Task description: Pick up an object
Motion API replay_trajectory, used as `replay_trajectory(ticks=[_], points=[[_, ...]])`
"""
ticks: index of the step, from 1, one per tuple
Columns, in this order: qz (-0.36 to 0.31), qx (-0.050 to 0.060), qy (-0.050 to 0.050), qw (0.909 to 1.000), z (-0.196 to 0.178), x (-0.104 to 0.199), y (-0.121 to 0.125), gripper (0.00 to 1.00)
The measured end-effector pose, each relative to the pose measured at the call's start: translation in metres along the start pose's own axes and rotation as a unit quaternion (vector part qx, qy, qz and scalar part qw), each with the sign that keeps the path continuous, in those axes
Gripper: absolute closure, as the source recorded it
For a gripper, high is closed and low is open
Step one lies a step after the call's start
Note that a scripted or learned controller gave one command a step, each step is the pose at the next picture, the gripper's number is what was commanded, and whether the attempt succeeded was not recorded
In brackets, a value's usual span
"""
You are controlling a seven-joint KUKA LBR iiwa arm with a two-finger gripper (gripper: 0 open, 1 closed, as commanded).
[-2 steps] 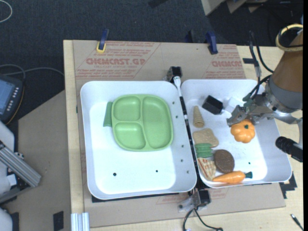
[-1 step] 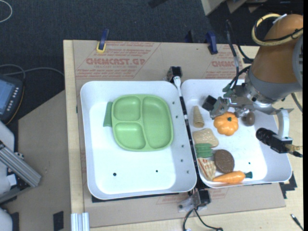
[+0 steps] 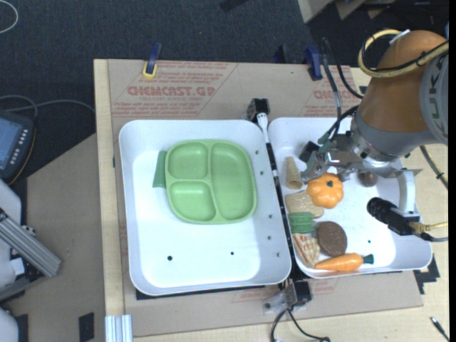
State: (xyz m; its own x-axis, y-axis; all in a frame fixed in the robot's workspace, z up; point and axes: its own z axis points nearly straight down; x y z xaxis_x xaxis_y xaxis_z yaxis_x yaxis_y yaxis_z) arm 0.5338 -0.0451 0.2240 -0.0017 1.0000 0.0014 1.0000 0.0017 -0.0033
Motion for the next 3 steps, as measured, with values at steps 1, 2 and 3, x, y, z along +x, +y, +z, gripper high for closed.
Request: replay_trajectory(ticks=[1,2,3], points=[[0.001,-0.001,-0.001,1.0000,0.010,-0.007,0.009,1.00],[0.000,-0.003,-0.001,1.0000,-0.004,0.005,0.010,1.00],[0.001,-0.001,-0.001,1.0000,-0.005,-0.002,0.001,1.00]])
